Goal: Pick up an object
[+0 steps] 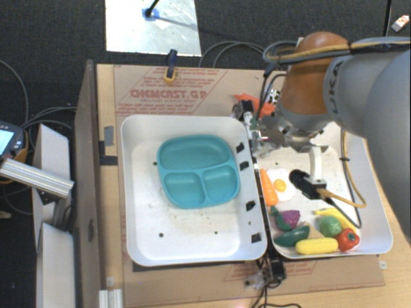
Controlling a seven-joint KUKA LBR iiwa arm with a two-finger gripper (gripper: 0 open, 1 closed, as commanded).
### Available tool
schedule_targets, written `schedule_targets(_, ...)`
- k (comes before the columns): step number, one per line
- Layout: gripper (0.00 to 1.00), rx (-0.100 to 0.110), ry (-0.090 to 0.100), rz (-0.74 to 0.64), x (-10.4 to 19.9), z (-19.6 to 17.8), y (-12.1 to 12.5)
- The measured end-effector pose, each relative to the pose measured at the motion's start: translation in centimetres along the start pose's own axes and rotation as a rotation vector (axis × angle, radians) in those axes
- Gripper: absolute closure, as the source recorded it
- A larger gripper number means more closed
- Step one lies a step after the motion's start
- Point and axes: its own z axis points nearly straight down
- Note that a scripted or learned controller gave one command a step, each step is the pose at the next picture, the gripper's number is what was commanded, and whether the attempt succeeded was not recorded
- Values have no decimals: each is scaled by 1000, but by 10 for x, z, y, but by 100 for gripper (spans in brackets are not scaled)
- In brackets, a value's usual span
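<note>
The gripper (255, 132) hangs over the upper part of the right bin (376, 226), right of centre; how wide it is, I cannot tell. The toy carrot (268, 187), corn (314, 246) and tomato (348, 237) lie at lower right.

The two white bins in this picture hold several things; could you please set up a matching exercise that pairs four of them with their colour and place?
Things:
1. divided plate
2. toy carrot
3. toy corn cob
4. toy tomato

Colour and place:
A. yellow, at the near edge of the right bin
B. teal, in the left bin
C. red, by the right bin's near right corner
D. orange, along the right bin's left wall

Pairs: 1-B, 2-D, 3-A, 4-C.
</note>
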Motion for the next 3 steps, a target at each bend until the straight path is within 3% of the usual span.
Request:
schedule_targets(1, 100, -9, -3, 8, -43, -90, 17)
schedule_targets(2, 100, -2, -2, 2, -33, -18, 64)
schedule_targets(3, 100, 0, -1, 7, -58, -62, 31)
